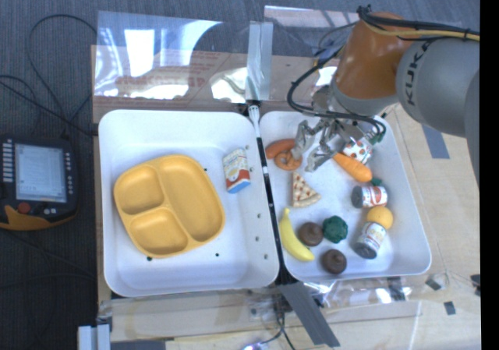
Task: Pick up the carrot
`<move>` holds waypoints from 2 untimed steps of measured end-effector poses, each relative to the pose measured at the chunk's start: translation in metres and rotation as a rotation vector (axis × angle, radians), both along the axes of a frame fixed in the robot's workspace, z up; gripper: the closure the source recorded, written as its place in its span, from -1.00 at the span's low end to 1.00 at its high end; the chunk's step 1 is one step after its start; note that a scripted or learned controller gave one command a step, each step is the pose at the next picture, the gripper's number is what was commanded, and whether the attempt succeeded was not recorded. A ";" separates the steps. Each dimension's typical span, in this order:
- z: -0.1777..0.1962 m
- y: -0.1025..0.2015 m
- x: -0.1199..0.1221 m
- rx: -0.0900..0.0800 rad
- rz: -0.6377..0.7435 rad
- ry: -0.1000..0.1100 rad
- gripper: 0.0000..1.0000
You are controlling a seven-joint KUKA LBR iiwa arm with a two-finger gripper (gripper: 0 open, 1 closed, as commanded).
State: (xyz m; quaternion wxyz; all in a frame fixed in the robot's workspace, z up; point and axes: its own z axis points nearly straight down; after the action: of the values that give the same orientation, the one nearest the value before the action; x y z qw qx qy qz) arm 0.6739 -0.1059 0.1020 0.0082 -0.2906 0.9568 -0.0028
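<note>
Hovering low in the right bin (405,185), the gripper (318,146) hangs w/ metal fingers spread apart, nothing between them. Carrot (353,167) lies just beside it, toward the arm's side and a bit nearer the camera; long axis runs diagonal, one end up near the wrist, the other down toward the cans. Judging from this, the next move needs a short shift toward the arm plus some wrist turn so the jaws close across the carrot, not along it.

Crowding around: pretzel-like orange ring (284,155) just on the other side of the fingers, pizza slice (302,191) right below. A small red-white item sits touching or nearly touching the carrot's upper end, could get nudged. Farther out: soup can (369,196), lemon (379,217), second can (369,241), broccoli (335,228), banana (291,237), two brown pieces. Well apart in the left bin (117,208): yellow tray (168,204), milk carton (236,170).
</note>
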 end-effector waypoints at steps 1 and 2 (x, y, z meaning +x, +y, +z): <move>-0.001 -0.062 0.000 -0.003 0.153 0.001 1.00; 0.046 -0.025 -0.003 0.005 -0.122 0.012 1.00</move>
State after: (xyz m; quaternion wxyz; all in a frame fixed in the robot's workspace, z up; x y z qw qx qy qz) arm 0.6708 -0.1311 0.1478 0.0031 -0.2315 0.9728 0.0007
